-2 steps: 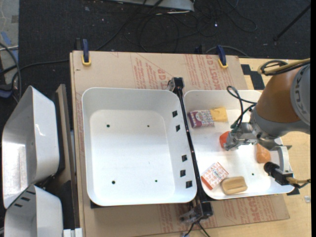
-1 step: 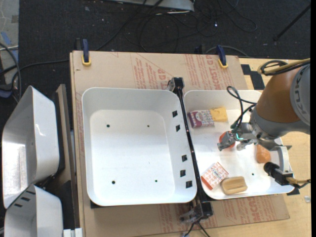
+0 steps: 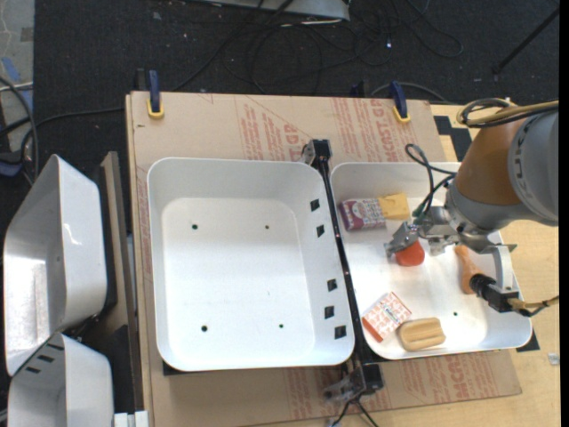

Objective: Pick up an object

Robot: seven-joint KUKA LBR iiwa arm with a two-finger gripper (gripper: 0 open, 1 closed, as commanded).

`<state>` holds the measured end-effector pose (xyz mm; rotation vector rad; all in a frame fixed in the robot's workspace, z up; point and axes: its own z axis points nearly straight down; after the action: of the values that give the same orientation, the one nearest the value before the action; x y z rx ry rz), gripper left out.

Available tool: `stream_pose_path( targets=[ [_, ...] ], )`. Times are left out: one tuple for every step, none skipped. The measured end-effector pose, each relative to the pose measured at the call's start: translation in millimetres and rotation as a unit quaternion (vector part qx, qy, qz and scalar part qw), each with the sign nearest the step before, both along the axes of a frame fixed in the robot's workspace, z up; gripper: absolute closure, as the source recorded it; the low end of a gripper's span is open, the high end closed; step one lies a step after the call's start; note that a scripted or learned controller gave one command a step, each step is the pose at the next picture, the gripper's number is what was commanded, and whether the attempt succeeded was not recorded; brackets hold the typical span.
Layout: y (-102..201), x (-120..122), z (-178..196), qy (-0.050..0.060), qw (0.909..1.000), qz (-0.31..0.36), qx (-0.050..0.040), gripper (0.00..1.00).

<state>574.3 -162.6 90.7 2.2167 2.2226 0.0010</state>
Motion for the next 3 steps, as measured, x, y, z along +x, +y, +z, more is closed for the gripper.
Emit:
stream_pose_path(
  targets=[
    [0.8, -0.7, 12.1, 0.0, 1.0, -0.001, 0.0004, 1.0],
    [63.9, -42.6, 72.5, 0.002, 1.0, 0.002, 0.002, 1.0],
    [172.4, -7.0, 103.5, -0.002, 1.0, 0.005, 0.0024, 1.0]
  ],
)
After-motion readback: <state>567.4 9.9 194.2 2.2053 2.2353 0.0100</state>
